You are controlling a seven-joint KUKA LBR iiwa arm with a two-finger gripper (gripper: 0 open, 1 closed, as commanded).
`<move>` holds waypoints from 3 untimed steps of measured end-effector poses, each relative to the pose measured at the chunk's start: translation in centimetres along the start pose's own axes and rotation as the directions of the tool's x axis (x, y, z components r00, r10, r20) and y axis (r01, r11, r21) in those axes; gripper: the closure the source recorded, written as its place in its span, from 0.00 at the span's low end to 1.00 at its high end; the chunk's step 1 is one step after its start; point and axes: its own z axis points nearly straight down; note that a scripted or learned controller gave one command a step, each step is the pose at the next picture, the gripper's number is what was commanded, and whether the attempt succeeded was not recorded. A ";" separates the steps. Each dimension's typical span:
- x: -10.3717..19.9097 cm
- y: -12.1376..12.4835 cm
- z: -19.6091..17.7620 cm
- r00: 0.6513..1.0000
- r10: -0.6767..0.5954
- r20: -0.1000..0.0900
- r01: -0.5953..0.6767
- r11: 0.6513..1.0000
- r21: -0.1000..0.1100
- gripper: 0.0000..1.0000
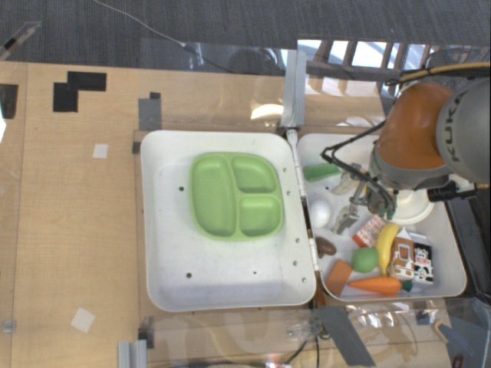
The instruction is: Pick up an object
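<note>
While the wooden surface (69, 228) lies bare at nine o'clock, the left white bin (165, 274) holds a green divided plate (235, 195) near its middle, three compartments facing up. Past the dividing rim, the right white bin (453, 278) carries the clutter: a green pod-like piece (321, 172) at its eleven o'clock, a pale round object (319, 213) just below that, and a small brown item (326, 245) by the left wall. Toward six o'clock lie an orange wedge (339, 273), a green lime-like ball (365, 260), a carrot (376, 285), a yellow banana (386, 244) and a printed carton (412, 261), crowded together. Over the bin's centre hangs the hand (360, 209), below the arm's orange band (410, 125); whether its fingers are apart or together cannot be told, and nothing visibly sits between them.
</note>
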 end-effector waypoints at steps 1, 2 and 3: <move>5.1 -3.8 -0.2 0.984 0.175 0.005 -0.175 0.984 0.001 0.00; 4.5 -3.6 -1.6 0.986 0.167 0.025 -0.167 0.986 -0.003 1.00; 9.1 -0.9 -0.6 0.994 0.110 0.017 -0.110 0.994 0.001 1.00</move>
